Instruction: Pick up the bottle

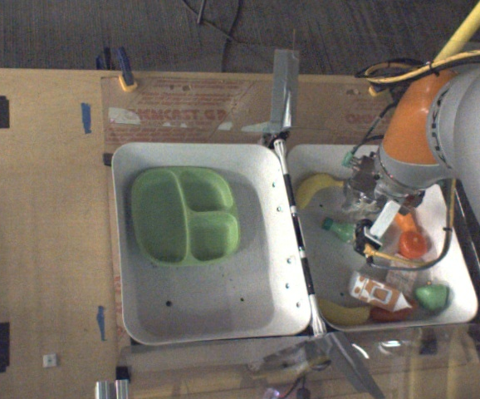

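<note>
Pick not yet done: the small green bottle lies on its side in the crowded bin, just beside the lowered jaws, whose gap cannot be told beneath the wrist; grasping and lifting remain.
</note>
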`<state>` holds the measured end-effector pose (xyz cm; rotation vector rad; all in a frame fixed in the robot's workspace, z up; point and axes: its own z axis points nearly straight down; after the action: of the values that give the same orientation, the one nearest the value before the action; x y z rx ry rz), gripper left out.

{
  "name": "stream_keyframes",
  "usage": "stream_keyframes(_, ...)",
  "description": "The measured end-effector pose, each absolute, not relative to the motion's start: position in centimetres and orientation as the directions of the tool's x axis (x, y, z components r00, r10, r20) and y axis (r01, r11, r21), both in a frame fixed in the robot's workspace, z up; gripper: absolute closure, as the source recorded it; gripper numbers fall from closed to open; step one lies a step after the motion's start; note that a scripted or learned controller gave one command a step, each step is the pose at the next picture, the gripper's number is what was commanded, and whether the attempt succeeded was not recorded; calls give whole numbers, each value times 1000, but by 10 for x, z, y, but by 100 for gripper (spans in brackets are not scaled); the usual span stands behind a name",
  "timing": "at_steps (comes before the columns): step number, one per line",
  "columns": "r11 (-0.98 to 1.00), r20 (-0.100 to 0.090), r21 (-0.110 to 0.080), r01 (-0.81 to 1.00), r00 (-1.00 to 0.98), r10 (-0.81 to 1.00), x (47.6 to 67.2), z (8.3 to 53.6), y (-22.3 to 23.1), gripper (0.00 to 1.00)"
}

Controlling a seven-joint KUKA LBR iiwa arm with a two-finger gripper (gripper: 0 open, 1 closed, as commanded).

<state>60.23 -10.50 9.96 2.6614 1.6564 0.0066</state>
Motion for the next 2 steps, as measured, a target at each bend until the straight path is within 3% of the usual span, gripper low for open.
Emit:
stream_keyframes(1, -675, 7, 8, 738, 675, 738, 526, 90, -149, 100)
stream_keyframes(2, -848, 6, 9, 530, 848, 530, 555, 90, -123, 100)
